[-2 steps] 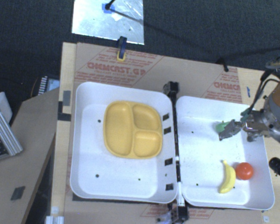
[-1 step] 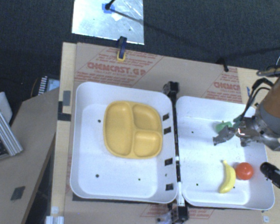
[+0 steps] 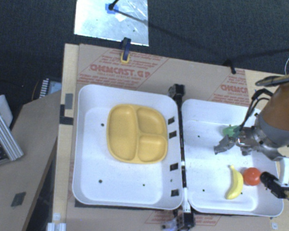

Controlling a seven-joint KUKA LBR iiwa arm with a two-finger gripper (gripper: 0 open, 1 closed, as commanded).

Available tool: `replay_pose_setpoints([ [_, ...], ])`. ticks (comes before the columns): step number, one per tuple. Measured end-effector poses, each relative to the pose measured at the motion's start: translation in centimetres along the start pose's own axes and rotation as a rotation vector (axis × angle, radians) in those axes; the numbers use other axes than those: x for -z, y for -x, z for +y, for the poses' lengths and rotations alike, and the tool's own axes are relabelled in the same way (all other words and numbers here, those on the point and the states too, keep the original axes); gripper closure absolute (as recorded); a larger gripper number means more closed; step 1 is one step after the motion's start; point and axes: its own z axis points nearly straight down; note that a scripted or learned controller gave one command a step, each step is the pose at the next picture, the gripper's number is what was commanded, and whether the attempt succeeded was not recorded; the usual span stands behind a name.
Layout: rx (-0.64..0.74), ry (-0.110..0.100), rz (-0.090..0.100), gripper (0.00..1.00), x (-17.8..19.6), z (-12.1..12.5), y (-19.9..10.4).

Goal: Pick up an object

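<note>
Dark carpet surrounds the bench [image 3: 154, 67], whose brown top carries two shallow white bins side by side. Within the left bin [image 3: 89, 132] lies a yellow divided plate [image 3: 136, 133], about at its middle. Over the right bin [image 3: 197, 195] the grey arm with its orange band [image 3: 285, 109] reaches in from the right, and its pincer [image 3: 224, 144] hangs low over the bin's middle, pointing left. Whether the pincer is open or closed cannot be told from this angle. A small green object [image 3: 230, 130] sits just beside the pincer on its far side, possibly touching it; no grip on it is visible. A banana [image 3: 235, 184] lies nearer and to the right of the pincer, apart from it, with a red-orange ball [image 3: 252, 175] touching its right side.
</note>
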Motion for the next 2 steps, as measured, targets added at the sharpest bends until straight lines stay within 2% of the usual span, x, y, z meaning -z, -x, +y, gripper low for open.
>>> replay_pose_setpoints([
  [1, -0.001, 0.000, 0.000, 0.00, -4.7, -0.7, 0.6],
  [2, 0.000, 0.005, -0.001, 1.00, -3.4, -0.5, 0.6],
])
